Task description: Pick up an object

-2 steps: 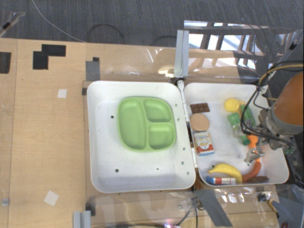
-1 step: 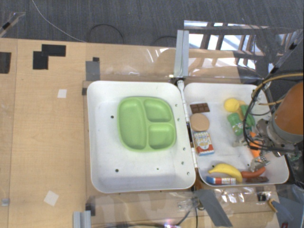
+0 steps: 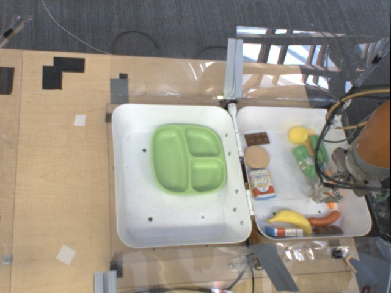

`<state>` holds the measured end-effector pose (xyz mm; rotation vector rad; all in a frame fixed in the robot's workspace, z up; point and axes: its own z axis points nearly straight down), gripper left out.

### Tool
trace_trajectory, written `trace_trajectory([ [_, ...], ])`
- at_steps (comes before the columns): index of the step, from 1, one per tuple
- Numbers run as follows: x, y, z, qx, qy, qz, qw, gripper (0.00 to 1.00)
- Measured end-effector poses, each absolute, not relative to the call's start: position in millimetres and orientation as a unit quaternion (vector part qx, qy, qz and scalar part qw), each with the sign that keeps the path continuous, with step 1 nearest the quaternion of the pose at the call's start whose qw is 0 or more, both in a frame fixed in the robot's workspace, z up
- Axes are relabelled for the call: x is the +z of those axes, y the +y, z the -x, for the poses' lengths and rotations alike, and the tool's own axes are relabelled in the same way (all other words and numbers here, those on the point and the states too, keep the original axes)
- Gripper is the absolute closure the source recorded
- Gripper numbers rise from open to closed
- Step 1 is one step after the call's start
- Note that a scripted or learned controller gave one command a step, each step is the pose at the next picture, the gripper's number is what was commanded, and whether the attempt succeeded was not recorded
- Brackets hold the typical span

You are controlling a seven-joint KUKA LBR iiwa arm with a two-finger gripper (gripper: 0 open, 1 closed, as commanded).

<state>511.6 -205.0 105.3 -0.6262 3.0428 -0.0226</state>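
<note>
- Pincer hangs low at the right bin's far-right side, above the bare floor between the green packet and the red sausage; whether its tips stand apart or together, I cannot tell, and nothing shows between them.
- Risk, as I judge it: goods crowd the right bin, so a descent could land on bare floor or nudge two neighbours at once.
- Left bin, beside the right bin, holds a green divided tray.
- Right bin holds the candidates: banana, small carton, round biscuit, lemon, chocolate bar.
</note>
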Motion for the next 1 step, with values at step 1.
trace_trajectory([
  [1, 200.8, -180.5, -513.5, -0.0039, 0.987, 0.159, 0.009, 1.0],
])
